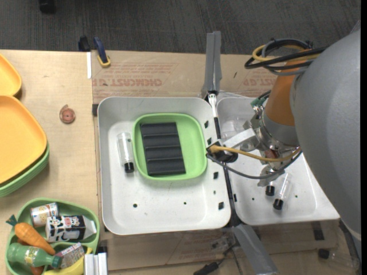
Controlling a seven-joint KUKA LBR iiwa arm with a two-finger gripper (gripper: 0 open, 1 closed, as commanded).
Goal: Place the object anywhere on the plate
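The green plate [198, 148] with its dark ribbed insert sits in the left bin [114, 199]; a clear vial with a black cap [125, 152] lies just beside it. Over the right bin [298, 208] hangs the arm [321, 96], above two more vials [276, 192] (whether the jaws are parted, I cannot tell).

Robot lab: arm [327, 85], white bins [114, 211]

Green plate [198, 148] with a black ridged insert [163, 148] sitting in the left bin [166, 208], clear vial [125, 150] lying just beside its left edge. Two more clear vials [278, 192] over in the right bin [298, 211]. End effector [265, 151] hanging low over that right bin, above the vials, fingers hard to make out.
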